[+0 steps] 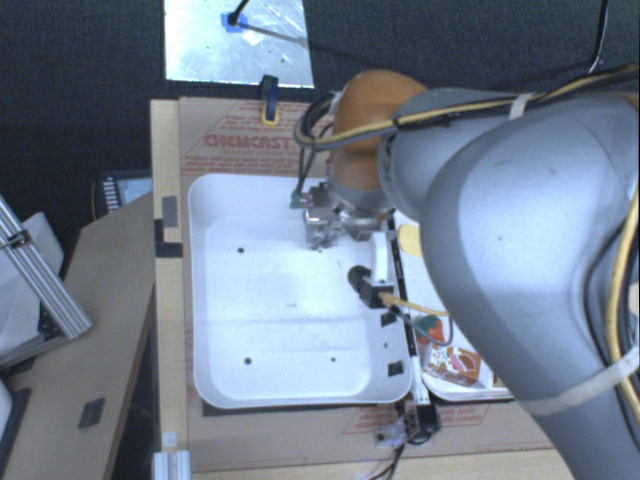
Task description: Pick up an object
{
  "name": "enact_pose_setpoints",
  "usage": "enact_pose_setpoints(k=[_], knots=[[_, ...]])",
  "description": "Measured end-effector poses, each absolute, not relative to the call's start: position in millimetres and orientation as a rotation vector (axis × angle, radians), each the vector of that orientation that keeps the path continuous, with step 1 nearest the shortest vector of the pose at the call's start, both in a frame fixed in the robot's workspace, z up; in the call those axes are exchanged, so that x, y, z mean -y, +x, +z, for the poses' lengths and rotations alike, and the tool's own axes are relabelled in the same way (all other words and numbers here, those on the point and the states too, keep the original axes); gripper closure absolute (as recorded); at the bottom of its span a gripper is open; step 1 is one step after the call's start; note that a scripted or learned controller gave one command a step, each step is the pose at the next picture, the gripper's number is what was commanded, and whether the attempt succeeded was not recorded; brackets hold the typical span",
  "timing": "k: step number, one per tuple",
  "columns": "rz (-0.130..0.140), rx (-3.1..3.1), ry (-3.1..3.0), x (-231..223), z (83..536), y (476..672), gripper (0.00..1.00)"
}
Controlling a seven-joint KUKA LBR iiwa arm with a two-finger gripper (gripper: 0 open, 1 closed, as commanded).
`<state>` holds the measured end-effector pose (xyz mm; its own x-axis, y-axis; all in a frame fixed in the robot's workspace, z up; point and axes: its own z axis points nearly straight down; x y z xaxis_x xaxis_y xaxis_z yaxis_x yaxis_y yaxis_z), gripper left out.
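The grey arm [520, 238] comes in from the right of the camera view and covers most of the right-hand bin [462, 392]. Its orange band sits just above the wrist. The end effector [318, 232] hangs low over the left-hand bin [205, 298], close to that bin's far right corner and near the wall shared with the neighbouring bin. From this slant I cannot tell whether it is apart or together, nor whether it touches the bin floor.

The things on offer lie in the right-hand bin, and only two show past the arm. One is a colourful printed packet [455, 363] at the near end, against the rim. The other is a yellow thing [408, 238] further back, just beside the dividing wall and half hidden by the wrist. Both are apart from the end effector.

The floor of the left-hand bin shows white with a few small dark dots. Both bins rest on a cardboard sheet [245, 140] with red print, laid on the tan surface [115, 308]. A blue clamp [268, 90] grips the sheet's far edge, and beyond it lies a silvery sheet [200, 28].
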<state>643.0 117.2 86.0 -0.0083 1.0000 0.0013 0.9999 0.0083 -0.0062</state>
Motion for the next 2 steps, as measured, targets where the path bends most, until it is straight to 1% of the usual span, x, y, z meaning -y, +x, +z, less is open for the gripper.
enact_pose_setpoints(k=[1,2], knots=[[0.003,2.228,-2.207,-168.3,83.2,589.2,1.00],[0.000,2.224,-2.218,-164.2,84.2,592.3,0.00]])
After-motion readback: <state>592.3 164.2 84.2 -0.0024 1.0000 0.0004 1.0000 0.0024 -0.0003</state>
